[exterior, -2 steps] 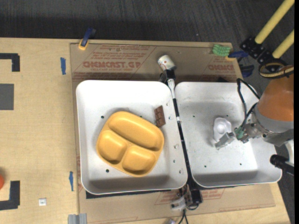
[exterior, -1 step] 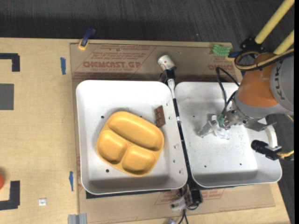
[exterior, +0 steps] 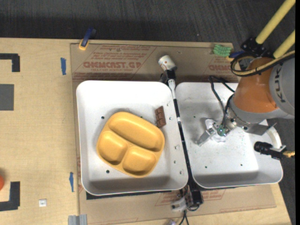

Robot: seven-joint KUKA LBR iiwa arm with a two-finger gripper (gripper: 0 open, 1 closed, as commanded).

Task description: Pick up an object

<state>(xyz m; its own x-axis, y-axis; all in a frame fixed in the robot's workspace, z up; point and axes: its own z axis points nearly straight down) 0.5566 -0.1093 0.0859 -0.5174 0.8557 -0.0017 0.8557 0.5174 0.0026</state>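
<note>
Your gripper (exterior: 212,131) hangs low in the right bin (exterior: 243,172), its fingers (exterior: 202,138) spread and holding nothing, so the pick is not yet made. Well apart, across the divider in the left bin (exterior: 93,95), lie the yellow divided tray (exterior: 130,143) and, beyond it, a small brown block (exterior: 160,116).

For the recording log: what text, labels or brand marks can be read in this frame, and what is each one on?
"CHEMCAST" followed by blurred letters, red print on the brown board behind the left bin.
More red print on the same board at right and below the bins: too blurred to read.
"KU", cut off at the frame edge, on the arm.
</note>
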